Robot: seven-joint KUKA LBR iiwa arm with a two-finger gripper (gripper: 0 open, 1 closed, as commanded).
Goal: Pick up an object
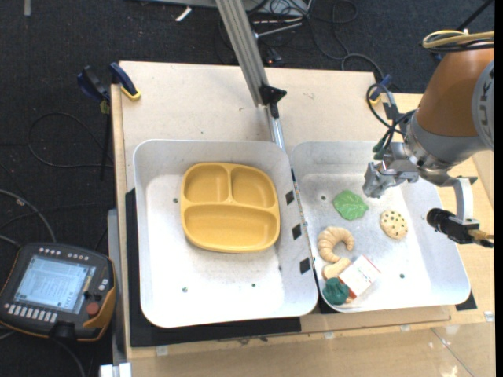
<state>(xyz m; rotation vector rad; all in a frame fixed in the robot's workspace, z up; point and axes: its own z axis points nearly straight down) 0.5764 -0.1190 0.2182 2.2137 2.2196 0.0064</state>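
- hovering over the right bin (440, 277), the gripper (376, 182) sits just above and to the right of the green leaf piece (350, 205), which looks like the nearest thing to take.
- whether the tool is wide or narrow, i cannot tell from this slant; nothing shows clamped in it.
- to do this step well, i judge the arm should centre over the leaf before descending, since the piece is flat and low and a grasp from off to one side would likely slide past it.
- the leaf piece lies on the bin floor, near the middle of the right bin, apart from the croissant (336, 243) below it and the spotted cookie (394, 224) to its right.
- it looks thin, pale green and slightly crinkled, probably soft plastic, so a firm low pinch seems needed.
- a dark green item (336, 290) and a white-and-red box (361, 276) crowd the near edge, touching or close together.
- the yellow divided plate (230, 206) rests in the left bin (157, 234), well apart from the work.
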